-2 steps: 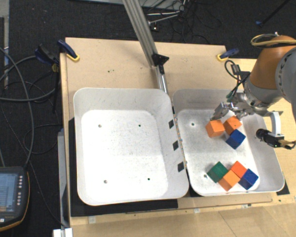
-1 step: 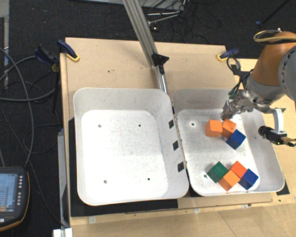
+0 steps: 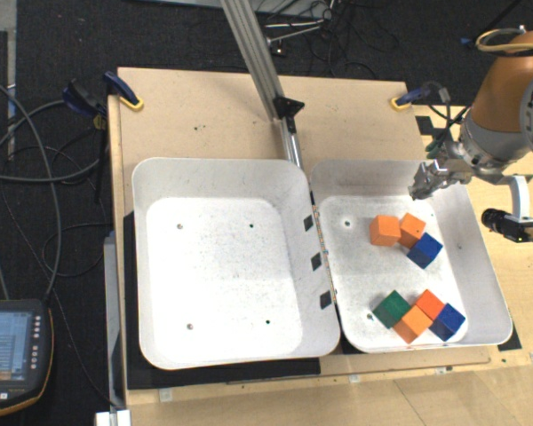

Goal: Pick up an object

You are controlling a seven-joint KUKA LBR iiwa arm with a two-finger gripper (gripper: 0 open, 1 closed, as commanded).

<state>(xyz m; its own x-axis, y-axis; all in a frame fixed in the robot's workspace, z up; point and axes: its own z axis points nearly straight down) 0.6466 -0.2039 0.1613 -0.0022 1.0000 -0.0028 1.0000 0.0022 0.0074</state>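
Several small blocks lie in the right bin [image 3: 355, 185]. Two orange blocks [image 3: 386, 230] [image 3: 412, 228] and a blue block [image 3: 425, 250] form a cluster near the bin's middle right. Toward the front sit a green block [image 3: 392, 309], two orange blocks [image 3: 429, 304] [image 3: 412, 324] and a blue block [image 3: 448, 321], touching one another. My gripper [image 3: 424, 185] hangs over the bin's far right part, above and behind the upper cluster, apart from the blocks. Nothing shows between its fingers.
The left bin [image 3: 160, 185] stands beside the right one on the tan bench. A slanted metal pole [image 3: 253, 47] runs from the top down to the gap between the bins. Clamps [image 3: 124, 91] [image 3: 413, 98] sit at the bench's far corners. Cables and a pendant [image 3: 13, 353] lie left.
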